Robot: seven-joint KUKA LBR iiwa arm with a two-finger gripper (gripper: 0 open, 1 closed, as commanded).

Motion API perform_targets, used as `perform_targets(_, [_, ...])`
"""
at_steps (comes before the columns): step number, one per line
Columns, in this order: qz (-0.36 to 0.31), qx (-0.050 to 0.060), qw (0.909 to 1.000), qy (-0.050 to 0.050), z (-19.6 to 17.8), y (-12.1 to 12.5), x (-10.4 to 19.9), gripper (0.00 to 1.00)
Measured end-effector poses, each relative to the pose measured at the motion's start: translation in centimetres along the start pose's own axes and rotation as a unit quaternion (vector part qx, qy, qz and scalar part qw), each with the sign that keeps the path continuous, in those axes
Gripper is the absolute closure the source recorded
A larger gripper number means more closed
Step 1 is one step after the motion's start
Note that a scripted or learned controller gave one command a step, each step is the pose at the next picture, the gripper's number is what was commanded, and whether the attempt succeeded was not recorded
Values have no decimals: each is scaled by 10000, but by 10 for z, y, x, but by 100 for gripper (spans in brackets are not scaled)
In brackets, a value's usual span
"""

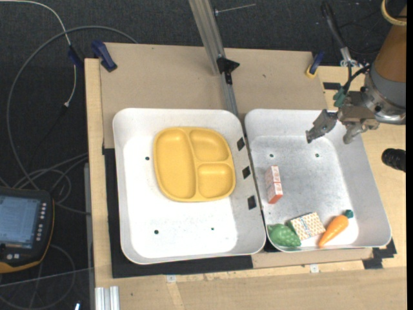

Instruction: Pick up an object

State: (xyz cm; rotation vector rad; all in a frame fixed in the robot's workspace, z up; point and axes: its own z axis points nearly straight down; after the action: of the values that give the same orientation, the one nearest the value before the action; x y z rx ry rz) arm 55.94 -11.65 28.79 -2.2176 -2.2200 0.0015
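My gripper (335,132) hangs above the far right part of the right bin (361,173), its two fingers spread open with nothing between them. Well in front of it, a small red and white box (274,184) lies near the bin's left side. Along the bin's near edge sit a green toy (284,235), a patterned little carton (306,225) and an orange carrot (332,230), close together. All of these lie apart from the gripper.
The left bin (132,225) holds a yellow divided plate (193,163). A metal pole (210,24) slants up from between the bins. Clamps and cables line the bench's far edge; a tablet (22,225) lies off the bench at left.
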Motion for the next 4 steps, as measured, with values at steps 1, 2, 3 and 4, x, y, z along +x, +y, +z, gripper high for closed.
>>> perform_targets(1, [2,-2,10000,0,0,0,0,0])
perform_targets(2, [8,27,10000,2,62,4,-3,0])
perform_targets(3, [7,27,10000,3,122,4,-10,0])
perform_targets(4, [10,28,10000,3,176,-1,-19,0])
